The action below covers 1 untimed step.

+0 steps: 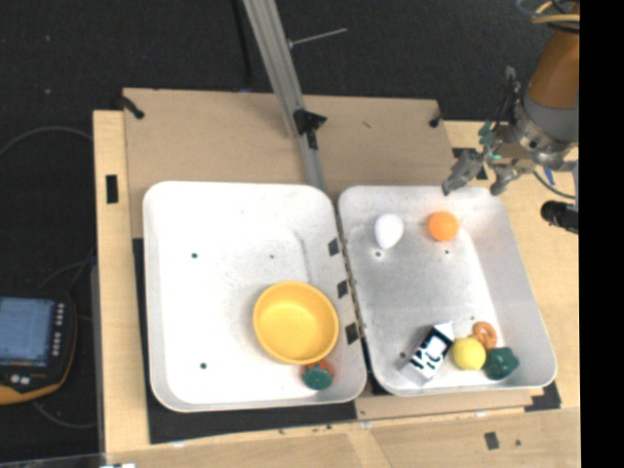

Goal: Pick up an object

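Overhead, the jaws (pixel 478 176) are seen spread and empty above the right bin's (pixel 517 261) far edge, the orange ball (pixel 443 226) lying just inward.

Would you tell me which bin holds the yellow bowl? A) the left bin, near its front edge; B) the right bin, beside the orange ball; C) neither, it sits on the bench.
A: the yellow bowl sits in the left bin, toward its front edge.

Grey arm (pixel 546 115), orange band above wrist; dark, possibly metal gripper (pixel 480 175).
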{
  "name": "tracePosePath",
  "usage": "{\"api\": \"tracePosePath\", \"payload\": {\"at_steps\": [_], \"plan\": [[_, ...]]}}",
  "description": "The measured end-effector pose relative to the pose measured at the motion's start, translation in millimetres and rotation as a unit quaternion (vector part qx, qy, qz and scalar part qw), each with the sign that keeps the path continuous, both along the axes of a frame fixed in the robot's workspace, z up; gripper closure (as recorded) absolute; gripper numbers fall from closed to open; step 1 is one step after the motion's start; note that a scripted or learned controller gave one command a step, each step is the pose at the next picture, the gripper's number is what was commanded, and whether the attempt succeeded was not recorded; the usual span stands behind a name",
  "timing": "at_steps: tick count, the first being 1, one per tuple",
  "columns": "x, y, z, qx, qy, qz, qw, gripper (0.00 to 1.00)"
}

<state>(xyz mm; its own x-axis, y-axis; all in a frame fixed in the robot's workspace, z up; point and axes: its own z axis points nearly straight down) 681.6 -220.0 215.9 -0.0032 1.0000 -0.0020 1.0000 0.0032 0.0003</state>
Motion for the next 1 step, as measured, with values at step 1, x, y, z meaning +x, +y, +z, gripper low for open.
{"api": "tracePosePath", "payload": {"at_steps": [1], "plan": [[-0.1,-0.2,0.0,-0.0004,0.0,0.001,1.0,0.0]]}}
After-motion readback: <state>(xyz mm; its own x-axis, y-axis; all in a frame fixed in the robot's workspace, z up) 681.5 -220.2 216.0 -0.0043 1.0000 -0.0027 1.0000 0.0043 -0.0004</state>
